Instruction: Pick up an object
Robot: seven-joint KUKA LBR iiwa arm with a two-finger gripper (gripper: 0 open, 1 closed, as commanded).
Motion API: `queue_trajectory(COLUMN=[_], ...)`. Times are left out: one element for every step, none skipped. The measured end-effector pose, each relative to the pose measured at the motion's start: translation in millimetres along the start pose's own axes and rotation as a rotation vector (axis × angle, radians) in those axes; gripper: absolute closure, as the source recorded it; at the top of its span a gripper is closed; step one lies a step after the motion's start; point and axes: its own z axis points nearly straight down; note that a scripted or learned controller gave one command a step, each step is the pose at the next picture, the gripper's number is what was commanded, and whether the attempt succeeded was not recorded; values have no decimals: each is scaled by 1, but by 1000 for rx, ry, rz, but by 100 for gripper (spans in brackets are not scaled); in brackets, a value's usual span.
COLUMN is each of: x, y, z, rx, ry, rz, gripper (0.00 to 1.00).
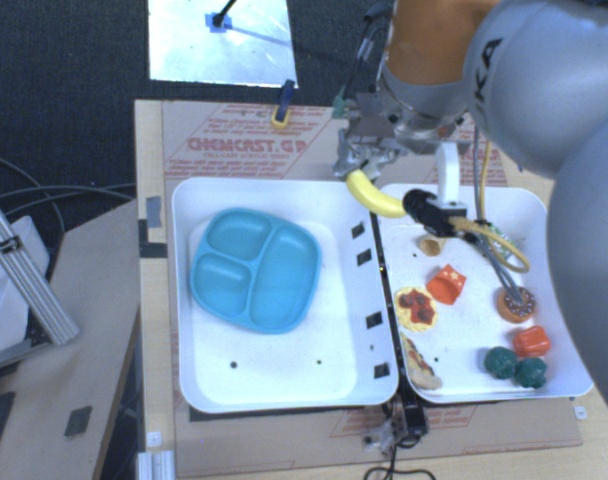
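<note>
**Claw (360,171) near the far edge of the worktop, pinched on one end of the banana (377,198).**

We see the banana hanging from the claw above the spot where the far rims of the two bins meet, its free end pointing toward the worktop's right edge. The left bin (284,378) holds one blue divided plate (254,268), lying flat in its left half. The right bin (474,268) holds:
- a small brown piece (430,245) near its far end;
- an orange-red wedge (446,284) and a pizza slice (416,308) at mid-length;
- a pale flat piece (422,364) along the divider side;
- a doughnut (515,304), an orange lump (532,342) and two green lumps (501,362) toward the worktop's near right corner.
</note>
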Motion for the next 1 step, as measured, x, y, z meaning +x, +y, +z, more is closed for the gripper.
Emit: queue_trajectory(x=[-33], y=[-59], z=[59], rx=[22], ry=[-4], rz=[11], gripper=[100])
